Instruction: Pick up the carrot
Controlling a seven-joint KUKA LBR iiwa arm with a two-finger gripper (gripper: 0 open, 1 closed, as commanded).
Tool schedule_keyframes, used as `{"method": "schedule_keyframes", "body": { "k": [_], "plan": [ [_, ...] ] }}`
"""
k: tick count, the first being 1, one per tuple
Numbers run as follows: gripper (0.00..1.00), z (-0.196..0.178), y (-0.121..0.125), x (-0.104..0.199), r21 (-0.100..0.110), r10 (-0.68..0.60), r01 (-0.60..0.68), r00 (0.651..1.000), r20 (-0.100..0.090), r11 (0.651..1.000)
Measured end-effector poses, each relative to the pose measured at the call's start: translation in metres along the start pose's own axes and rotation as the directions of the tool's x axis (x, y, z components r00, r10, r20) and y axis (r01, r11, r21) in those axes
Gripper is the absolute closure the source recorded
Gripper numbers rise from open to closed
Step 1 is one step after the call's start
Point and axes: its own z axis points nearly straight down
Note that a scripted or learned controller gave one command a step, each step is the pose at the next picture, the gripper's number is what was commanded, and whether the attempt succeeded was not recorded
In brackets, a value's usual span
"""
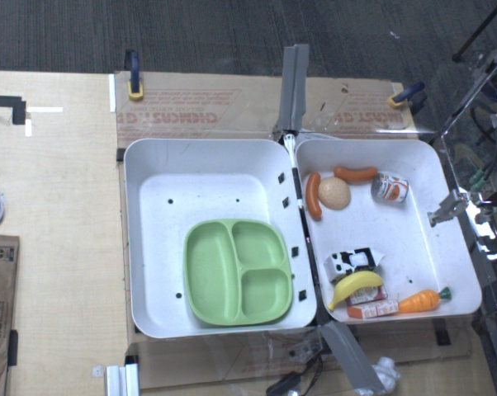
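Checking in from the remote station. The carrot (418, 301) is lying on its side in the right bin (459, 266), down in the near right corner, with its green top pointing toward the right wall. Its thin end is right up against a small red and white box (372, 309), touching it as far as I can see. A banana (354, 287) is curled just above that box, and a black and white cow-print carton (353, 261) sits just behind the banana.

At the far end of the same bin there are two sausages: one (314, 195) runs along the left wall and the other (355, 173) lies across the back. A tan ball (334, 193) is tucked between them (could be an egg, too blurry to say). A red and white can (390, 188) lies tipped over just to the right.

The left bin (141, 221) has a green divided plate (239, 271) in its near half.

The gripper (453, 210) is over at the right wall of the right bin, well apart from the carrot. It's a smeary bit of grey metal on my feed, so I honestly can't tell whether the claw is wide or narrow. Nothing is visibly in it.
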Motion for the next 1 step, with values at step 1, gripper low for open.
{"method": "schedule_keyframes", "body": {
  "k": [1],
  "plan": [
    [1.0, -0.0083, 0.0007, 0.0001, 0.001, -0.003, 0.003, 1.0, 0.0, 1.0]
  ]
}}
